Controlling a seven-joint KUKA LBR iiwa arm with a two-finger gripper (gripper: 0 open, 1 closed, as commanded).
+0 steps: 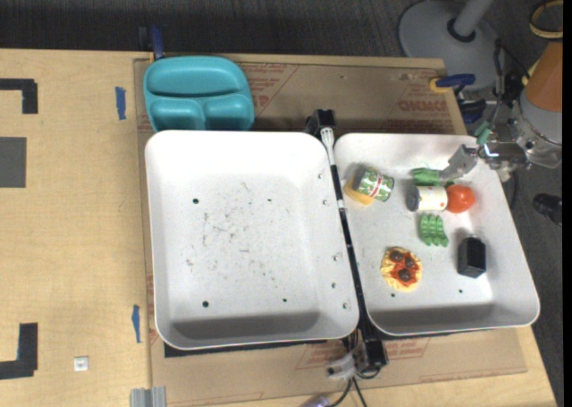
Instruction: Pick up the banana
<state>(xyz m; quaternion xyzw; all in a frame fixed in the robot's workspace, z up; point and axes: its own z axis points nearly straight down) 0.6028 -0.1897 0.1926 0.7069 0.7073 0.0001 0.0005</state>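
Left bin [241, 235] bare. Right bin [500, 307]: can [370, 185] at 10 o'clock, pizza toy [401, 268] at 6, tomato [460, 199] at 2, black block [471, 256] at 4. No clear banana; possibly hidden behind the can. Claw [465, 160] at 1 o'clock, opening unreadable, nothing visibly held. Risk: clutter near the claw, so it grabs the wrong item.

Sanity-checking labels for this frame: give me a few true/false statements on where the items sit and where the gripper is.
1. All the small items lie in the right bin. True.
2. The teal tray sits inside the left bin. False: it rests on the bench behind that bin.
3. The gripper is over the right bin's far right part, near the tomato. True.
4. The black block lies in the left bin. False: it lies in the right bin, near its right wall.
5. The pizza slice touches the can. False: they lie apart.
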